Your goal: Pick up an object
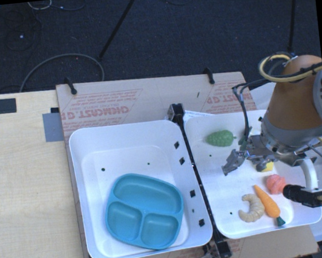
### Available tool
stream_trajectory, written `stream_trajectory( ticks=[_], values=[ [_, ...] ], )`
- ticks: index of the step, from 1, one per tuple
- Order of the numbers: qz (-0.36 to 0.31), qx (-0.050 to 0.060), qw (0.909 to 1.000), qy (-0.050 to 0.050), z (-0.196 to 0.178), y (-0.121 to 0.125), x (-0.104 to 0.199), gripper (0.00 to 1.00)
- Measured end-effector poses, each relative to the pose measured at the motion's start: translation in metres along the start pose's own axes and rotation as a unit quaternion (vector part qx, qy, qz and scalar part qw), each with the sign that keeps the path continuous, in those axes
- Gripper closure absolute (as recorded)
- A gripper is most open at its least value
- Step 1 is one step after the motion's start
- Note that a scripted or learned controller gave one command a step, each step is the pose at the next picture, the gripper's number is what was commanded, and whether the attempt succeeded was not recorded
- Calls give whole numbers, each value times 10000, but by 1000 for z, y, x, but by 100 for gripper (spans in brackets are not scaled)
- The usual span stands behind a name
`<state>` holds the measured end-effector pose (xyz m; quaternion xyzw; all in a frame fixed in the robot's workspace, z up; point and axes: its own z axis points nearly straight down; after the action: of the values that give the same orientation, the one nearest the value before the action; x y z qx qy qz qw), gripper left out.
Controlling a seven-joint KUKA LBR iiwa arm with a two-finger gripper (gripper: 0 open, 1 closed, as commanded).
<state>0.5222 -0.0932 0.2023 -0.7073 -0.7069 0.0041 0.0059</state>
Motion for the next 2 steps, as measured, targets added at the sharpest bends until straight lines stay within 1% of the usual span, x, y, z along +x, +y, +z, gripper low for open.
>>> stream_trajectory(
  ticks=[1,2],
  values=[
    [-5,-49,10000,-7,-5,2,0,0],
    [-3,-18,10000,-2,59,-2,0,0]
  ],
)
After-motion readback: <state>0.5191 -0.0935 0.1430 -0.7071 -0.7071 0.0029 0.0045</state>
